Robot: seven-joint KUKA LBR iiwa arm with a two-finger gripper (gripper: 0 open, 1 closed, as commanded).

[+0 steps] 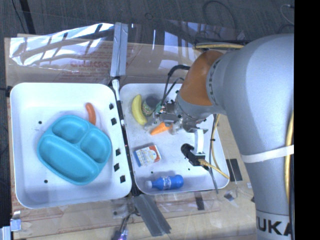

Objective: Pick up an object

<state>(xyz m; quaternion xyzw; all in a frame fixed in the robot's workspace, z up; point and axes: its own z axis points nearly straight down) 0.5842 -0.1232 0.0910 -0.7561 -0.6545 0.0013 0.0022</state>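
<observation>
Bins sit side by side, and you can place everything from the divider (119, 129) between them. Left of it, the left bin (25, 184) holds a blue tray (75, 149) with three compartments, lying flat, and a small sausage (91, 113) just beside the tray's far edge; nothing there is within the arm's present reach. Right of the divider, the right bin (215, 176) carries the likely targets: a banana (137, 109) near the far wall, a carrot (159, 129) just right of it, a small carton (147, 155) nearer you, and a blue bottle (165, 183) lying on its side against the near wall. The gripper (167, 115) hangs low over the banana and carrot, which suggests the program is aiming at that cluster. You cannot tell from here how the gripper stands, because the wrist hides it, and no object is seen held.
</observation>
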